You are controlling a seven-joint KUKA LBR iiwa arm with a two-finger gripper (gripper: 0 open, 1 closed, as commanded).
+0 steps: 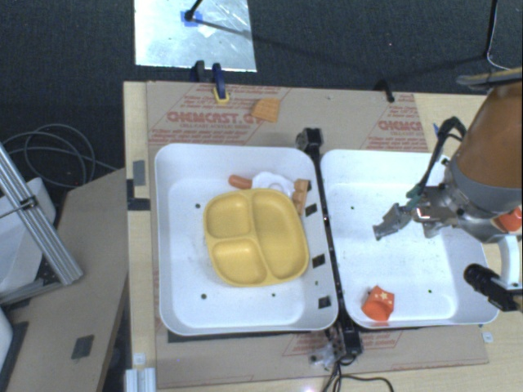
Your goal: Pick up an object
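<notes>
Stage: nothing grasped | your pincer (pixel 392 224) state: cannot tell | left: descend on orange object (pixel 378 302), right bin (pixel 359 178).

My one fixed camera, high above the bench, looking down at a slant.

I see from well above, far enough that both white bins fit whole: the left bin (pixel 176 243) sits around eight o'clock of centre, the right bin (pixel 409 178) around three o'clock. My view tilts toward twelve o'clock, where the bench's (pixel 343 109) far edge gives way to dark floor and a shiny sheet (pixel 194 23). The arm (pixel 490 153) enters from three o'clock. With a single view, I have no overlap to compare.
</notes>
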